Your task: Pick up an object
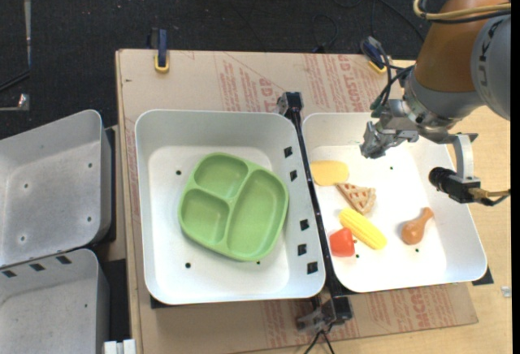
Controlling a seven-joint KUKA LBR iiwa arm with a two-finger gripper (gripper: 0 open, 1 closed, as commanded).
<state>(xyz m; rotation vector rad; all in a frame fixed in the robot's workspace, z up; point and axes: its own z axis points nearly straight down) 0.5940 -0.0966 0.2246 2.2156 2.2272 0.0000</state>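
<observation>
Altogether five toy foods (361,228), one green plate (234,205), two bins (146,182).

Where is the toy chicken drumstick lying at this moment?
The drumstick lies in the right bin, toward its right side, to the right of the yellow corn cob and apart from it.

One fixed camera looks down aslant on both bins (154,206).
</observation>
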